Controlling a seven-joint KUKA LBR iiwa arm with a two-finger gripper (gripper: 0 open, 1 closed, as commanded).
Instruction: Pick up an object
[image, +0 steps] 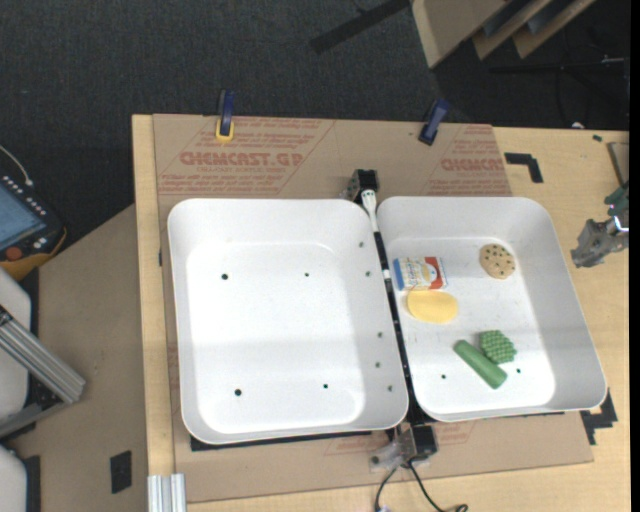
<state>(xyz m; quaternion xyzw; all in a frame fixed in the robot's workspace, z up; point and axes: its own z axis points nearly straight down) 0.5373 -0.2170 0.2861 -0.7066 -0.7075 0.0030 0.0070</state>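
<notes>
We judged the step in hand to be the approach: nothing was held, and every candidate lay in the right bin (560, 300). The left bin (200, 300) sat beside it on the counter (150, 200).

Four objects were available. A small red, white and blue packet (418, 271) lay near the bin's left wall, with a yellow oval piece (432, 306) just below it, the two close together or touching. A tan cookie (496, 260) lay apart from these, toward the upper right. A green block (497, 347) touched or overlapped a green stick (480, 364) near the lower wall.

For a clean pick we judged the cookie the best target, since it stood clear of its neighbours on all sides. We would descend vertically over its centre with the jaws spread wider than the piece and close only once low enough to straddle it. The green pair risked a double grasp or a skewed one; the packet lay flat and close to the wall, leaving little room for a finger.

The gripper (600, 240) sat at the view's right edge, outside the right bin's rim and well apart from all four objects. It was too small and blurred there, so we could not tell how its jaws stood.
</notes>
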